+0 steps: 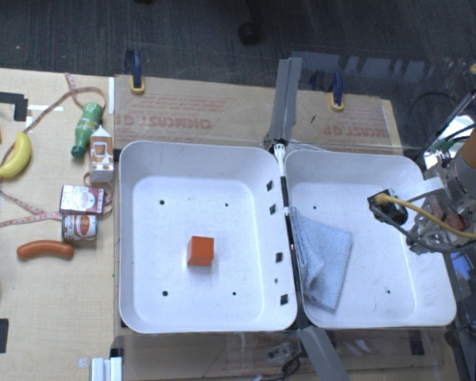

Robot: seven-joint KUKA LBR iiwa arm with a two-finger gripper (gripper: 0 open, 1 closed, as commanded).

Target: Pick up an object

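Crumpled grey-blue cloth (320, 258) in right bin (422, 313), orange cube (201, 251) in left bin (137, 300), fingers (417, 239), spread cannot be told

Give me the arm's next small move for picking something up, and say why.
Probably slide the pincer left across the right bin until it is above the grey cloth, before any lowering. It hangs near that bin's right wall, apart from the cloth, which lies crumpled by the left wall. The orange block sits farther off, in the left bin.
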